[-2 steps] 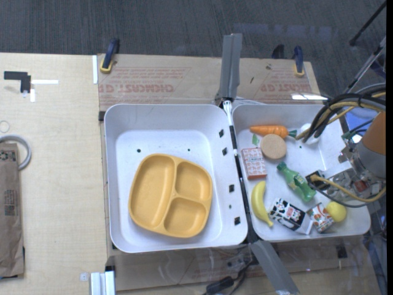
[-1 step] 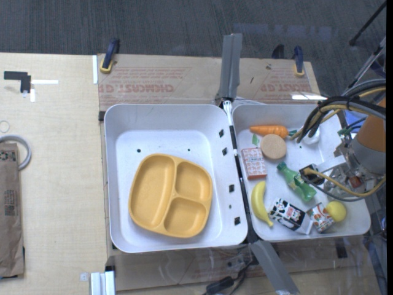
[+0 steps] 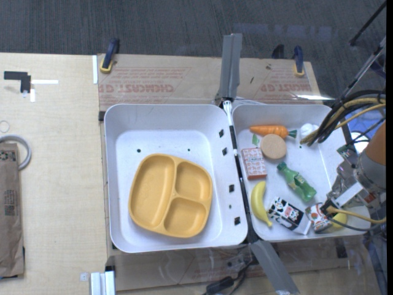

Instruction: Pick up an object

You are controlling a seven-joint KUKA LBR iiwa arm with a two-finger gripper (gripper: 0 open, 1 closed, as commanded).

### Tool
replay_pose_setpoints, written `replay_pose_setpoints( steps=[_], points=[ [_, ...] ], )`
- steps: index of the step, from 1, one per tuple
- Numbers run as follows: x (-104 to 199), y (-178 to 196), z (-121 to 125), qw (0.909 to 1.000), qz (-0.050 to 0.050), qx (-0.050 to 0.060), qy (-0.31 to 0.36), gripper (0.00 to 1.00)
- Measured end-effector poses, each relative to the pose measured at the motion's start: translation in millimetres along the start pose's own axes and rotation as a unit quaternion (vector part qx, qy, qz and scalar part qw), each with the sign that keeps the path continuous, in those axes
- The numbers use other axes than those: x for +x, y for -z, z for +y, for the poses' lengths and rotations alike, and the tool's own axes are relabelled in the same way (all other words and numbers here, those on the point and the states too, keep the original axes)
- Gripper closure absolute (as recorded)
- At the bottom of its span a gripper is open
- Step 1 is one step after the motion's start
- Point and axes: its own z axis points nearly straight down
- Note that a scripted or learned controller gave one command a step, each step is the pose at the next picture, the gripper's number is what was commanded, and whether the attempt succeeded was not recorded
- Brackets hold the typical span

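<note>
In the right bin (image 3: 325, 112), at about 5 o'clock, the gripper (image 3: 334, 209) hangs low beside a small red-and-white packet (image 3: 317, 219); how its jaws stand I cannot tell. At 7 o'clock lie a cow-print carton (image 3: 286, 214) and a banana (image 3: 260, 203). Mid-bin sits a green bottle (image 3: 297, 182), with a carrot (image 3: 269, 129) at 12 o'clock. The left bin (image 3: 120, 165) holds a yellow divided plate (image 3: 171, 195).
</note>
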Motion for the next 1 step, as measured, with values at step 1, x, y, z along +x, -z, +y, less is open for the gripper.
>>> replay_pose_setpoints(
  steps=[1],
  points=[
    [123.8, 161.3, 55.7, 0.9958, -0.001, -0.003, 0.092, 1.0]
  ],
)
